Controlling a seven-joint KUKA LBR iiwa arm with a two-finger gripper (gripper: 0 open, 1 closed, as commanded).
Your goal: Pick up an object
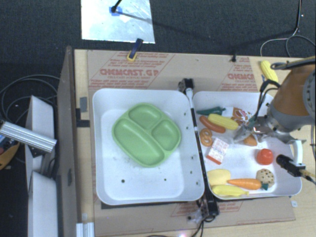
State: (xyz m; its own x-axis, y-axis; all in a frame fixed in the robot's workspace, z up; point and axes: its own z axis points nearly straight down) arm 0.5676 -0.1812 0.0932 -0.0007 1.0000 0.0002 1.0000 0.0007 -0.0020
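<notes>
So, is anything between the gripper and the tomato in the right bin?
Nothing visible. The gripper hangs over the right bin, and the red tomato lies just below and right of it in the view, on bare bin floor. An orange piece sits beside the gripper, off that line.

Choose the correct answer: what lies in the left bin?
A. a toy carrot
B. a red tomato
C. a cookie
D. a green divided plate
D: the green divided plate lies alone in the left bin, while the food toys are all in the right bin.
</notes>
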